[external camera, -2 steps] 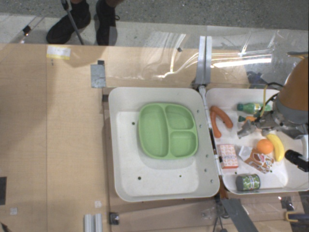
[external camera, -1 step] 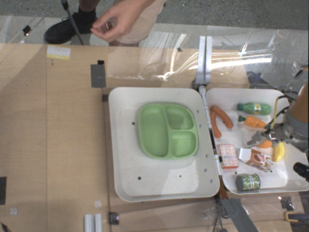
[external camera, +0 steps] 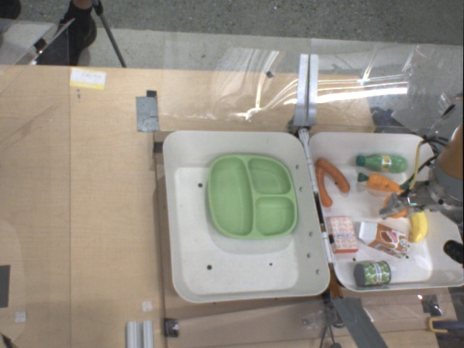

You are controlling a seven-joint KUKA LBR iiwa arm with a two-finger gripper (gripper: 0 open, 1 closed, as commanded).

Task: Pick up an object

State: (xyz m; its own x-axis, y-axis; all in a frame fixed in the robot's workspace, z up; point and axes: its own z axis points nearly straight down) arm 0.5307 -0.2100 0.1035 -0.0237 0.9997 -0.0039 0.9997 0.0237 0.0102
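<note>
Two shallow white bins sit side by side on a wooden bench, seen from above at a slant. The left bin (external camera: 181, 267) holds a green tray (external camera: 252, 196) with three compartments, all bare. The right bin (external camera: 428, 270) holds the small items the task could take: two sausages (external camera: 328, 179) at its left, a green bottle (external camera: 381, 163) lying at the top, a carrot (external camera: 383, 183) just below the bottle, a banana (external camera: 418, 225) toward the right, a small pink box (external camera: 342, 234) and a red carton (external camera: 391, 239) in the middle, and a green can (external camera: 373, 273) lying at the front.

The grey arm (external camera: 446, 169) comes in from the right edge. Its gripper (external camera: 397, 207) hangs low over the right bin, between the carrot and the carton, just beside the banana. The tips are small and dark against the clutter, so whether the jaws stand wide or narrow cannot be told, and nothing is seen held between them.

The step in hand looks like the descent onto a target, probably the carrot or the banana. To do it well, the tips should straddle one item across its narrow width, clear of its neighbours, since these pieces lie close together. A straight drop and a slow lift would help, because rounded plastic food may well slip or roll out.
</note>
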